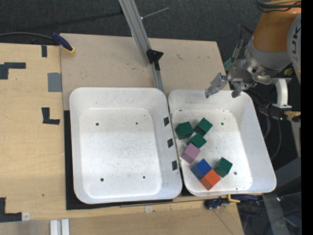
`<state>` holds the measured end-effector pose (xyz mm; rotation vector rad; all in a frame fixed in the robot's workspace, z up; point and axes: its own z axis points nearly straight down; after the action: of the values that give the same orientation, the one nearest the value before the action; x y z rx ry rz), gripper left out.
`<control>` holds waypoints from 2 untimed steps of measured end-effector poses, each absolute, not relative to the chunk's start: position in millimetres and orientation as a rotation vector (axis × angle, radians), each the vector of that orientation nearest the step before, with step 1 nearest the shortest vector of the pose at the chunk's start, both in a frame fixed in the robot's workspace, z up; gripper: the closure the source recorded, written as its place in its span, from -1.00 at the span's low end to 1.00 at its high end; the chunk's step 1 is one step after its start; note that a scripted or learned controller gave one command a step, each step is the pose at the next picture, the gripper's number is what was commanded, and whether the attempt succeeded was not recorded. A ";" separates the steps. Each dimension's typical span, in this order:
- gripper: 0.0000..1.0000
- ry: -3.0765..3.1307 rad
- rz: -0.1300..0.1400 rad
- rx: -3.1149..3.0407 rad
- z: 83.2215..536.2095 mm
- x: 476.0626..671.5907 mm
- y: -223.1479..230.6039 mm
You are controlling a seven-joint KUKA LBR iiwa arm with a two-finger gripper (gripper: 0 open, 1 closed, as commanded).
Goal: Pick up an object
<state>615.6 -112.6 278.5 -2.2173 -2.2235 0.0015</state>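
The right bin (244,112) holds several small blocks. Three dark green cubes (184,129), (204,126), (197,141) cluster near its middle. A lilac cube (190,152) lies just below them. Lower down sit a blue cube (200,168), an orange-red cube (211,178) and another green cube (224,166). My gripper (225,88) hangs over the far rim of the right bin, above and to the right of the blocks. Its two fingers are spread apart with nothing between them.
The left bin (120,146) sits beside the right one, sharing a middle edge. A slanted metal pole (139,31) rises from behind the bins. A blue-and-yellow clamp (63,42) lies at the bench's far left. Cables hang at the right by the arm.
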 end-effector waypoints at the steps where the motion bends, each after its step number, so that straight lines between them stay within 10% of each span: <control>1: -1.00 -2.224 0.002 -2.217 278.6 615.6 -112.7; 2: -1.00 -2.220 0.008 -2.217 228.6 606.0 -116.0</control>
<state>606.0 -116.0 228.6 -2.2172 -2.2198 0.0079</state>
